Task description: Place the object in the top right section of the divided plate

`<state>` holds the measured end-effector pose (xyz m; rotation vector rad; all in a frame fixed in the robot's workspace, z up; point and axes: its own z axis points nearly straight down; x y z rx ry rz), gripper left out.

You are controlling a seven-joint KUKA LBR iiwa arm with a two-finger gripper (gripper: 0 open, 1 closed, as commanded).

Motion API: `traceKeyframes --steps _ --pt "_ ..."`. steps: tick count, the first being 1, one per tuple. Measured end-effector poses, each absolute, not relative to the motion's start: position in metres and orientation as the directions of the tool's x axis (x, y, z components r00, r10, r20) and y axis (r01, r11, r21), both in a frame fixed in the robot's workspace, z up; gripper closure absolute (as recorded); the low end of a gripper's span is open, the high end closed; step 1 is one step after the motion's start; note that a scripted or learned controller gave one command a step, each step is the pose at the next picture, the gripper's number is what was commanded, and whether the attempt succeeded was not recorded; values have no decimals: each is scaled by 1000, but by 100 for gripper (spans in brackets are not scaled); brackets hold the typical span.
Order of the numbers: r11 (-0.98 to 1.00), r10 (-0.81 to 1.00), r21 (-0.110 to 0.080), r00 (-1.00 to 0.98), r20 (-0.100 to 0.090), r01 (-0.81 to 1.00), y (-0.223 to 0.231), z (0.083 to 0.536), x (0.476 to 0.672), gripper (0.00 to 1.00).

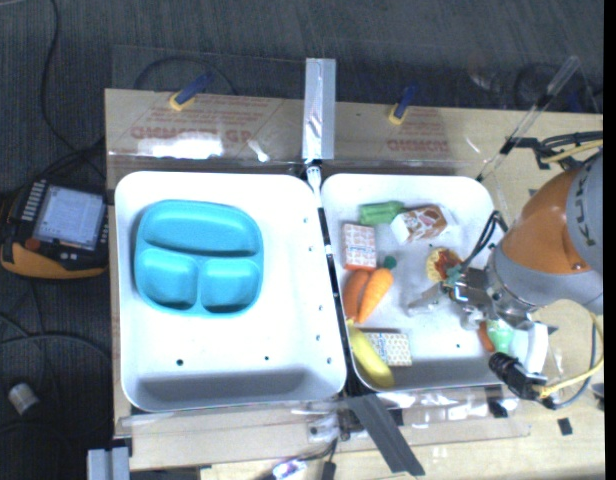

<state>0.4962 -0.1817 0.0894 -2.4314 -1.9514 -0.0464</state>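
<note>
From above, the blue plastic divided plate [199, 255] sits in the left white bin [128, 368]; right of the plate, the grey gripper [478, 303] hangs over a pile of toy food [373, 283]; its grip cannot be told; it might grab nothing, because the toys crowd together.

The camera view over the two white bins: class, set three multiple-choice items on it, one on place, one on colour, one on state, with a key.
1. Where is the blue divided plastic plate?
A. left white bin
B. right white bin
C. on the floor

2. What colour is the toy carrot?
A. purple
B. orange
C. white

3. What do the plate's sections hold?
A. a banana
B. a carrot
C. nothing

Key: 1 A, it lies flat in the left bin; 2 B, orange body with a green top; 3 C, all three sections show bare blue.
</note>
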Motion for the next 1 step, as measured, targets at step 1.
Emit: traceKeyframes --steps 1 --pt "-355 935 16 355 0 935 -156 90 489 0"
